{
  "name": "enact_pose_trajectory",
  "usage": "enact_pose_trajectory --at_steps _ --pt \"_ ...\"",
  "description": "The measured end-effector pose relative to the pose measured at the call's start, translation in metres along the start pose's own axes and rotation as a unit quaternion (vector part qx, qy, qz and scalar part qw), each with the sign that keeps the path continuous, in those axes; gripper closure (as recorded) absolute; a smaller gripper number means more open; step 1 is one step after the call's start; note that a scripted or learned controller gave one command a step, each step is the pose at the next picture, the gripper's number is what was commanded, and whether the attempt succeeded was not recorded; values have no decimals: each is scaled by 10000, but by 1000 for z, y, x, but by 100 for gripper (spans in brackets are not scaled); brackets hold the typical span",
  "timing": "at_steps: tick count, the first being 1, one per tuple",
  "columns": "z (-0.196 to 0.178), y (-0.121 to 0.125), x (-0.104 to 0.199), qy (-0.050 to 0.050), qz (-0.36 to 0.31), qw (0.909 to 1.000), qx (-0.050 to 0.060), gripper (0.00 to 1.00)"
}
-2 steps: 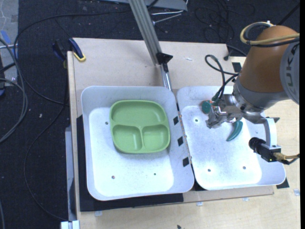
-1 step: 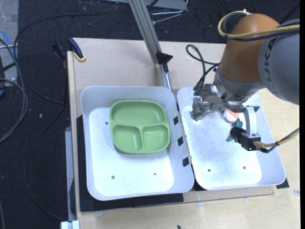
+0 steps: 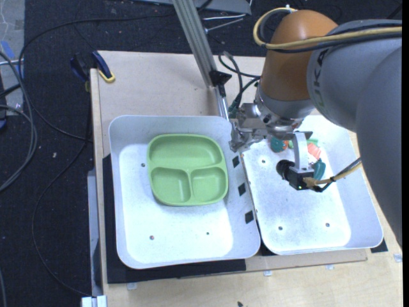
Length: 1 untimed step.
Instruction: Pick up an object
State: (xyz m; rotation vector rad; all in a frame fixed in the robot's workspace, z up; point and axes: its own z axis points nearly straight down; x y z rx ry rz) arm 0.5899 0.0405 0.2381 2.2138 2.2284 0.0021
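Well left of the fingers, past the counter's (image 3: 160, 88) edge, dark cables lie on a black floor. A blue and yellow clamp (image 3: 101, 67) sits at the counter's far left corner, far from the fingers and beyond both bins.

The left bin (image 3: 128, 222) lies to the left of the fingers. In it rests a green plate (image 3: 188, 169) with three compartments, flat and right side up, in the half of the bin farther from the camera. Its right rim is near the bin's right wall, and a short gap separates it from the fingers. The rest of that bin's floor is bare white.

A slanted metal rail (image 3: 195, 31) comes down from the top edge and ends just left of the fingers, where the two bins meet. A few small black tabs (image 3: 243, 188) line the seam between the bins, on the camera's side of the fingers.

The fingers (image 3: 284, 139) hang over the far left part of the right bin (image 3: 307, 226), low to its floor and mostly hidden under the wrist. I cannot tell whether they are spread or pressed together, or whether anything sits between them.

A small teal bit (image 3: 277, 145) shows right at the fingers, under the wrist's edge. An orange bit (image 3: 312, 150) lies just to their right. A second teal piece (image 3: 318, 169) lies a little nearer the camera than the orange one.

The grey arm (image 3: 358, 75) with its orange band (image 3: 297, 34) comes in from the right, above the fingers.
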Motion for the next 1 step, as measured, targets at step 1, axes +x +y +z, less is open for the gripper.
enact_pose_trajectory --at_steps 1 --pt "-5 39 37 3 1 10000 -13 100"
